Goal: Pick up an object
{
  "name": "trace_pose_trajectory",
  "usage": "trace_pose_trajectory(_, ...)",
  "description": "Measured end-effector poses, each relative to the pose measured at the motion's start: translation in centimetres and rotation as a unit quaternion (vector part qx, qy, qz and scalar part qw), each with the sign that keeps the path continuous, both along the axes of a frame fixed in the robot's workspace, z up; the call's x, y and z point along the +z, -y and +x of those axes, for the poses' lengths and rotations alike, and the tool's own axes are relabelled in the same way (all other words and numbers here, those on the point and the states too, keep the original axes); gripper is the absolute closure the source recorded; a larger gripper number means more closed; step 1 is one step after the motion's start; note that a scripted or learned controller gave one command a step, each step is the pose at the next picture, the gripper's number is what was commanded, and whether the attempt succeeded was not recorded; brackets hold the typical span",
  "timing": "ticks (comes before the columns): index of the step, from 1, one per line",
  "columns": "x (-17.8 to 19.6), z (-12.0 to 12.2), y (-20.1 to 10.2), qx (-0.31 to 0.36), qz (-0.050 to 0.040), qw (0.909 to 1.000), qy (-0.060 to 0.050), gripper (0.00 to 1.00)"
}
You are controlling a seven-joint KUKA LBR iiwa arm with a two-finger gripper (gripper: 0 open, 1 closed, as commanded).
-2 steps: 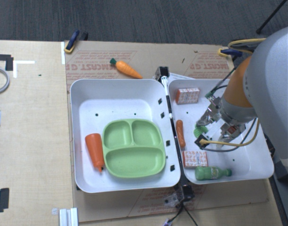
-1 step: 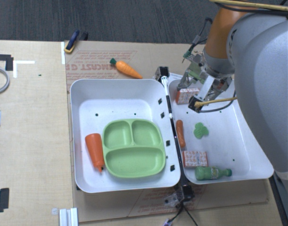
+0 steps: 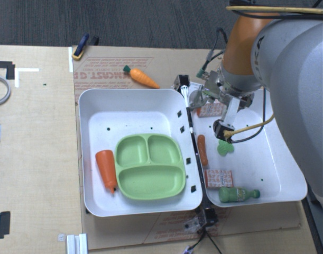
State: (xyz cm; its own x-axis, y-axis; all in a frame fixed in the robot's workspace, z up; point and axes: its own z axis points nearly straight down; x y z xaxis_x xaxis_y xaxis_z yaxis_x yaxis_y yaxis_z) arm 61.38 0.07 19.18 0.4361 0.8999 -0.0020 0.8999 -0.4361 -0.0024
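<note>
Claw (image 3: 204,96) over bin (image 3: 267,157) w/ bottle (image 3: 238,194), packet (image 3: 219,178), sausage (image 3: 202,150)

The left bin (image 3: 124,118) and the right bin (image 3: 256,155) are seen to be made of smooth white plastic with a faint gloss. The green plate (image 3: 150,165) at lower centre is moulded in smooth, nearly matt plastic. A soft sheen is shown by the green bottle (image 3: 236,194) at lower right. The cardboard (image 3: 105,67) at upper centre is matt and brown. The arm (image 3: 298,89) is cased in a smooth grey shell, and its orange band (image 3: 243,41) is glossy. The floor (image 3: 124,9) along the top is rough, dark and cloth-like.
</note>
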Motion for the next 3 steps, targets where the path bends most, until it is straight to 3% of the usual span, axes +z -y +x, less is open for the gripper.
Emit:
trace_pose_trajectory(1, 0.0, 0.4, -0.5, 0.176, 0.0005, 0.9844, 0.000, 0.00)
trace_pose_trajectory(2, 0.1, 3.9, 3.0, 0.292, -0.0003, 0.9565, 0.002, 0.00)
trace_pose_trajectory(3, 0.1, 3.9, 0.9, 0.423, 0.0005, 0.9063, 0.001, 0.00)
